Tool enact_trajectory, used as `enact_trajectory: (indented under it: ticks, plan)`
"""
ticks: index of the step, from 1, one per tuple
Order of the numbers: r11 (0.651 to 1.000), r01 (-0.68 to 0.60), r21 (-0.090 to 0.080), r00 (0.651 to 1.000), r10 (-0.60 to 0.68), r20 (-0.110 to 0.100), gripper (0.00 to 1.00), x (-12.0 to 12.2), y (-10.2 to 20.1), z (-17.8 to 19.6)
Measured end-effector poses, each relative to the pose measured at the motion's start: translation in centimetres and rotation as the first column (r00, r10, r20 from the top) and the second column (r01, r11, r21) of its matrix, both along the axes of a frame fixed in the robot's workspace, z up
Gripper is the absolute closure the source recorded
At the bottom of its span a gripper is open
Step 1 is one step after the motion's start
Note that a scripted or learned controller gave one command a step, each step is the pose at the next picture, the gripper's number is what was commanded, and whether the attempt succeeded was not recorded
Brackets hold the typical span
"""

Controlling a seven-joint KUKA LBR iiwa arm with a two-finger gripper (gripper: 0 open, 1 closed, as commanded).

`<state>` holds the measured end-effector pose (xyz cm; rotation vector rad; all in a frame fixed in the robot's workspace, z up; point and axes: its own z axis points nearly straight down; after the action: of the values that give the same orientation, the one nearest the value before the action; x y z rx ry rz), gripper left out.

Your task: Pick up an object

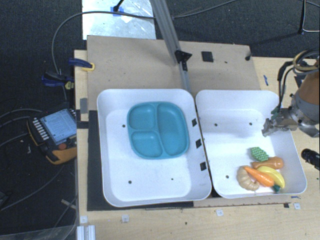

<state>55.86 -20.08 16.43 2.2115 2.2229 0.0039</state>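
Gripper (pixel 272 125) hung at right bin's (pixel 225 101) right rim, jaw state impossible to tell. Toy food cluster (pixel 262 171) lay in same bin's near right corner, nearer than gripper and slightly left. Carrot's (pixel 259 175) long axis ran left-right, slanting nearer toward right.

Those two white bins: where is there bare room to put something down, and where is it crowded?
Right bin: bare floor across its left and middle, between the divider and the toys. Its near right corner is crowded: green piece, carrot, banana and others, bunched together. The gripper hangs by the right wall. Left bin: a blue plate fills the far middle; the near strip is bare.
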Motion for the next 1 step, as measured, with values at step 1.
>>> enact_trajectory:
  ticks: [1]
  plan:
    - [1.000,-0.002,0.000,1.000,0.002,0.002,1.00,1.20,0.26,5.53]
